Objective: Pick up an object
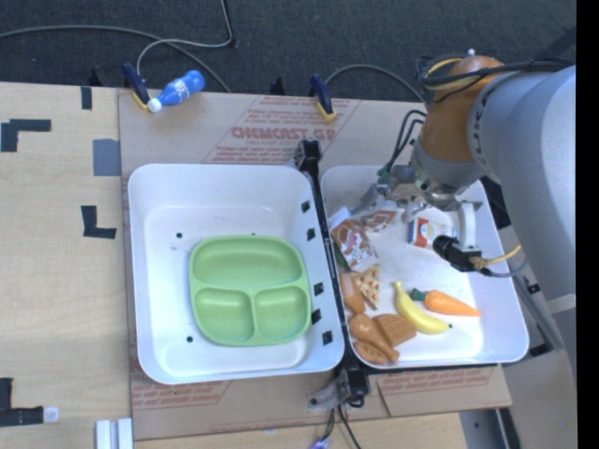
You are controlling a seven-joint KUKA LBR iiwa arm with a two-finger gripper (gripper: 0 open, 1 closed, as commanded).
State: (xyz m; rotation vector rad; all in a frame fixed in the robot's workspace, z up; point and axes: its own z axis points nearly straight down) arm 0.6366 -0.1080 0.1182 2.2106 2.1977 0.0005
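Fingers (391,197) spread near right bin's (501,344) back edge, beside packet (355,238).

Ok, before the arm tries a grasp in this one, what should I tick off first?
1. End effector is above the right bin: ok.
2. Already holding something: cannot tell.
3. Pickable things near it: ok, the snack packet and small carton lie just below it.
4. Isolated target: not ok, the banana, carrot and pastries crowd together.
5. Green plate is out of the way in the left bin: ok.
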